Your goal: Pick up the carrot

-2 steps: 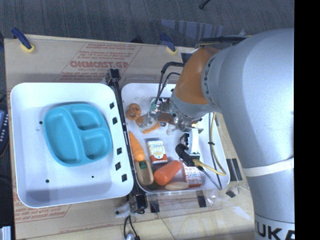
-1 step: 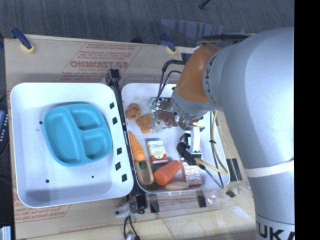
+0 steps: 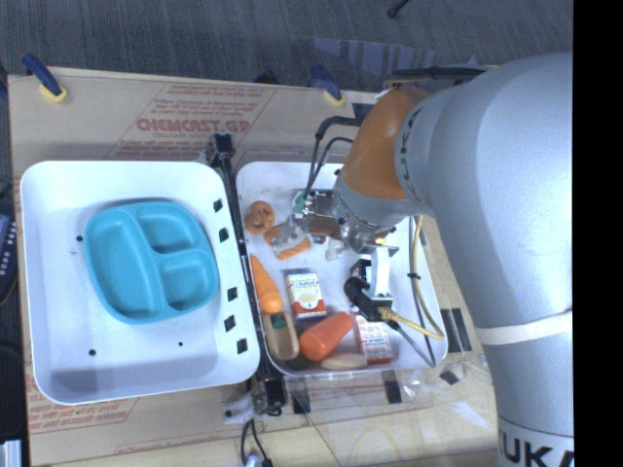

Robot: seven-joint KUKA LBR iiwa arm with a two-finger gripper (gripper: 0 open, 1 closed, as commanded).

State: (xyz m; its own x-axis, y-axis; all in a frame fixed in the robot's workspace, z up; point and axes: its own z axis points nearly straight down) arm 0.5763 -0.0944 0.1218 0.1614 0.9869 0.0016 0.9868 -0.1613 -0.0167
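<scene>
Carrot (image 3: 266, 285): slim orange taper w/ green stub end, lying along right bin's (image 3: 428, 305) left wall, just below-left of gripper (image 3: 313, 217). Gripper state: can't tell. Nearby: small printed carton (image 3: 306, 294), smooth orange cylinder (image 3: 326, 335), ring-shaped pretzel (image 3: 259, 215).

The arm (image 3: 506, 212) has a smooth grey cylindrical housing with an orange band (image 3: 375, 154) above the wrist. Black cables (image 3: 326, 149) loop beside the band; a yellow cable (image 3: 419, 261) runs lower down. White "KUKA" lettering (image 3: 535, 446) marks the base segment.
</scene>
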